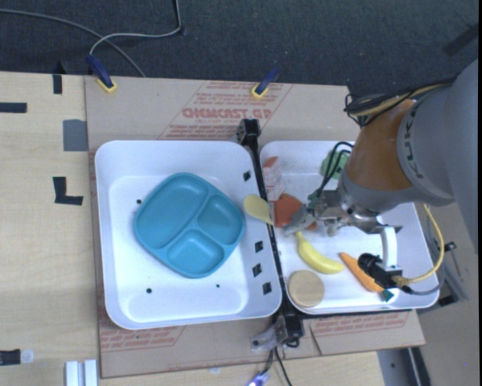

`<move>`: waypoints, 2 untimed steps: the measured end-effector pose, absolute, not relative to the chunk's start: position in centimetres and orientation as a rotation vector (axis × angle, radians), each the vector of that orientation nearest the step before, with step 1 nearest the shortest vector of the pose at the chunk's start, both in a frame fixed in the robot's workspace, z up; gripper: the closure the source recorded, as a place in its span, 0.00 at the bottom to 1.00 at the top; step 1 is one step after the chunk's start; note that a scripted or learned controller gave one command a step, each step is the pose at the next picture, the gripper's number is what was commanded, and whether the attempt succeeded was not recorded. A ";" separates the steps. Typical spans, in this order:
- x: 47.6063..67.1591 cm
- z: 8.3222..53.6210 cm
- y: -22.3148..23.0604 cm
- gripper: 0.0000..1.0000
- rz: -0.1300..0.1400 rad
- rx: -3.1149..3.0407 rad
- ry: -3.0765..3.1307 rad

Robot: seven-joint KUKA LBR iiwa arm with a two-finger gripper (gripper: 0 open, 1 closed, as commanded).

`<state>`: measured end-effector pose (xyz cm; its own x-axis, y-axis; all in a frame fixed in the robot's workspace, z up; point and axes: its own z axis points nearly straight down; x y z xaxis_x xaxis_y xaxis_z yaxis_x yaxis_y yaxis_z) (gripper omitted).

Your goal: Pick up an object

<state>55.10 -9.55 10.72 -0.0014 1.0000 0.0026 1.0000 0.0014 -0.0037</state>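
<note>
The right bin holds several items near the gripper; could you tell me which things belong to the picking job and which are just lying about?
In play: gripper, red item, banana, carrot, round wooden disc.

Lying about: blue divided plate in the left bin, yellow clamps, black cable.

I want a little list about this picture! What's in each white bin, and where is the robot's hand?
left bin: one blue divided plate, lying flat
right bin: yellow banana, orange carrot, round tan disc, reddish-orange piece, something green partly hidden by the arm
on the wall between bins: pale yellow piece
gripper: low in the right bin, just above the banana, beside the reddish-orange piece
holding anything: cannot tell
arm: reaches in from the right
</note>
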 end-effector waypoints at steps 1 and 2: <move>53.6 8.7 -9.4 0.00 -0.004 -2.223 -2.225; 50.7 8.7 -10.0 0.00 -0.006 -2.225 -2.227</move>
